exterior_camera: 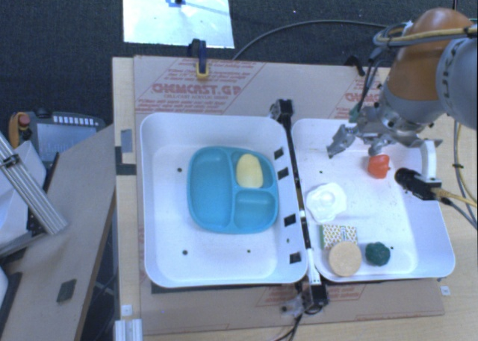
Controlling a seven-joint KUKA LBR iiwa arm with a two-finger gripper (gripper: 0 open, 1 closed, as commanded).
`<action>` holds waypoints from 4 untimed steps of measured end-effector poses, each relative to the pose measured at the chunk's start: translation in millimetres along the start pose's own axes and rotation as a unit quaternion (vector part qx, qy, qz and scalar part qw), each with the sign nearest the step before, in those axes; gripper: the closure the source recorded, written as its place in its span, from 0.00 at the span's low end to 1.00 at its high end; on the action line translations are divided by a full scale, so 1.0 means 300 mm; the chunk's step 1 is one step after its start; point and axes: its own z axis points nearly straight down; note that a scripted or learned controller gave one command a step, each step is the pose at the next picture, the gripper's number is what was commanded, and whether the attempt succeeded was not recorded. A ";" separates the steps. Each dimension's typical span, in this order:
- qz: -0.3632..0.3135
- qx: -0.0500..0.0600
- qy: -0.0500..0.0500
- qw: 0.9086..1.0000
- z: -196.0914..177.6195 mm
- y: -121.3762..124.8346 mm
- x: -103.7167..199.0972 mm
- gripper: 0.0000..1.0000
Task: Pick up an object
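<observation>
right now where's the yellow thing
In the camera view, the yellow object lies in the blue tray's upper right compartment, in the left bin.

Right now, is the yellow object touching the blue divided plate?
Touching. The camera view shows the yellow object lying inside the upper right compartment of the blue divided plate.

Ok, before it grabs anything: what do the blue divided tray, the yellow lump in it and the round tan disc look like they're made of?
Blue divided tray: likely molded plastic, smooth and evenly coloured with rounded compartment walls. Yellow lump: looks like soft plastic or foam, matte, rounded, possibly toy food; hard to tell. Round tan disc: matte and slightly speckled, perhaps cork or wood, uncertain.
</observation>
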 end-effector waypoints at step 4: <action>0.000 -0.005 -0.001 1.000 0.372 0.017 0.026 0.00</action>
